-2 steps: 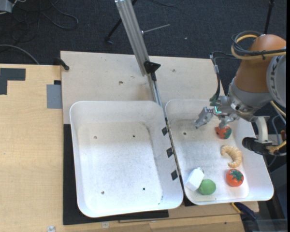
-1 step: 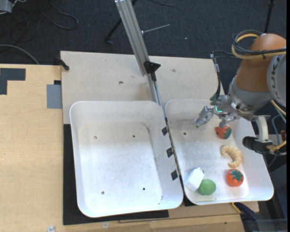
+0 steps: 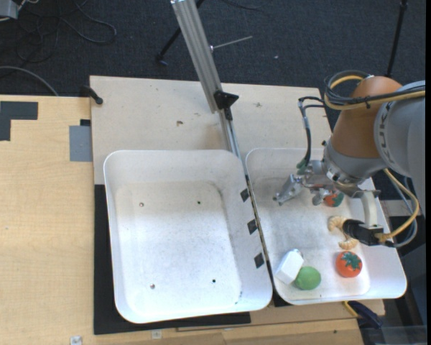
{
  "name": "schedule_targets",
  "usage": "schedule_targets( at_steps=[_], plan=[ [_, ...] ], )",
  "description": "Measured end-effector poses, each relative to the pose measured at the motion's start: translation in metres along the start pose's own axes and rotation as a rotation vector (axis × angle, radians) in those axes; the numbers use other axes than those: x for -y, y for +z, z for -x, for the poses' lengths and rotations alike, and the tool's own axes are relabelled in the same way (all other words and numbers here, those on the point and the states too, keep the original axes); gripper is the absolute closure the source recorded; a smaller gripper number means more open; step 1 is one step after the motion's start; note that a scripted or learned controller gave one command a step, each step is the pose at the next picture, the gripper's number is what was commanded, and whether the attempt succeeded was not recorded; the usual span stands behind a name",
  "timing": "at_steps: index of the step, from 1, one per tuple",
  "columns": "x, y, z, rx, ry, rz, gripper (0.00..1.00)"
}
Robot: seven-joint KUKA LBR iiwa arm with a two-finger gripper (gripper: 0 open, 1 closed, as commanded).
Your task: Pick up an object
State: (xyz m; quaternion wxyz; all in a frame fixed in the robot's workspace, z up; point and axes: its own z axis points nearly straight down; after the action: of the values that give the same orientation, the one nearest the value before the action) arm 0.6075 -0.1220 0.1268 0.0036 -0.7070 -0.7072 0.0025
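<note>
Arm: grey with an orange band, enters from the right of the frame and hangs over the upper part of the right bin [image 3: 273,165].
Gripper [image 3: 281,195]: at centre right of the frame, above the bin floor, pointing toward the left.
Fingers: metal tips visible at the left end of the gripper; whether they are spread or pressed together cannot be told. Nothing is seen between them.
Red object [image 3: 349,264]: round, tomato-like with a green top, lower right of the right bin.
Green ball [image 3: 308,278]: lower part of the right bin, left of the red object.
White block [image 3: 289,265]: touching the green ball on its upper left, near the divider.
Tan piece [image 3: 337,225]: small, above the red object, close under the wrist.
Left bin [image 3: 122,171]: white, speckled floor, centre of the frame.
Worktop [image 3: 151,113]: pale board beneath both bins.
</note>
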Motion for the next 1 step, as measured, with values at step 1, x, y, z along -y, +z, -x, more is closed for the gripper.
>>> schedule_targets(
  at_steps=[1],
  plan=[
    [-0.0008,0.0356,-0.0010,0.002,0.001,0.007,0.00]
  ],
)
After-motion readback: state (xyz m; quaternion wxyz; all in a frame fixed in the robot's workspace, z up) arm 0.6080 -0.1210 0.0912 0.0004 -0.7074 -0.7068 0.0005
